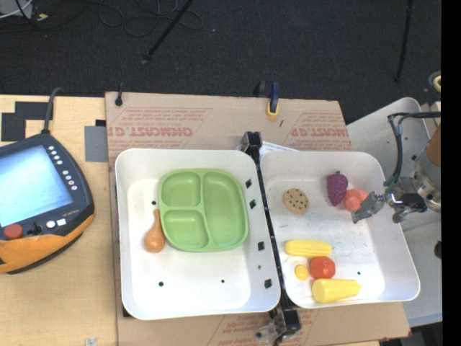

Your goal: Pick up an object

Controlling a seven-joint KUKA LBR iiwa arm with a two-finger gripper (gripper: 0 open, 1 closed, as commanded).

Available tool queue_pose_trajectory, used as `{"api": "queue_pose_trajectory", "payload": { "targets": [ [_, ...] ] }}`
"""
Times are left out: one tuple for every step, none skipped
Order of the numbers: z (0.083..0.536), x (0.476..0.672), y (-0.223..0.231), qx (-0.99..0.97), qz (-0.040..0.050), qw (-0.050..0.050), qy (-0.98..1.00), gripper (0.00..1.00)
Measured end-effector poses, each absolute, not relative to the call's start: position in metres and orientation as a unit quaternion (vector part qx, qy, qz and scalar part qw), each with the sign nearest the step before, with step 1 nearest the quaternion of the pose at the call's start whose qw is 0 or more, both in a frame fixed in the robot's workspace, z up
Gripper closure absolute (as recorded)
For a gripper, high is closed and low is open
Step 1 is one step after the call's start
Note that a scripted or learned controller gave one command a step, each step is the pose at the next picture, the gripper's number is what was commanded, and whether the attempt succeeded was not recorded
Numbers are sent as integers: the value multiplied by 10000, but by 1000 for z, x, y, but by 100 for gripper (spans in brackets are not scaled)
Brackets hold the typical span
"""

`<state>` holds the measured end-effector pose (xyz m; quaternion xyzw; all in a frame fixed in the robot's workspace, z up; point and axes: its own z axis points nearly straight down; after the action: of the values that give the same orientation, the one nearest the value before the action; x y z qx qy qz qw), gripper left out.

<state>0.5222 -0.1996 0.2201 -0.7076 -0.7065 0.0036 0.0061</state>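
Note:
The right bin [392,280] holds a brown cookie [295,201], a purple bunch of grapes [336,187] and a salmon-red piece [354,199] touching the grapes. Nearer the front lie a yellow corn cob [308,248], a small yellow ball [301,271], a red tomato [323,267] and a yellow fruit [335,289]. My gripper [378,209] hangs low at the bin's right side, just right of the salmon-red piece. Nothing shows held in it.
The left bin [137,280] holds a green divided plate [203,210] with an orange gourd-shaped toy [154,235] beside its left edge. A black divider [263,215] runs between the bins. A teach pendant [39,193] lies on the bench at far left.

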Motion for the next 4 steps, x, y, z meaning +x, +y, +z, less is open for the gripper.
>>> {"api": "queue_pose_trajectory", "payload": {
  "targets": [
    [226, 525, -200, -7071, 3, 5, -7072, 0],
    [183, 521, -199, -7063, 16, 38, -7079, 0],
    [124, 516, -205, -7066, 17, 41, -7076, 0],
    [86, 516, -202, -7061, 4, 16, -7081, 0]
  ]
}}
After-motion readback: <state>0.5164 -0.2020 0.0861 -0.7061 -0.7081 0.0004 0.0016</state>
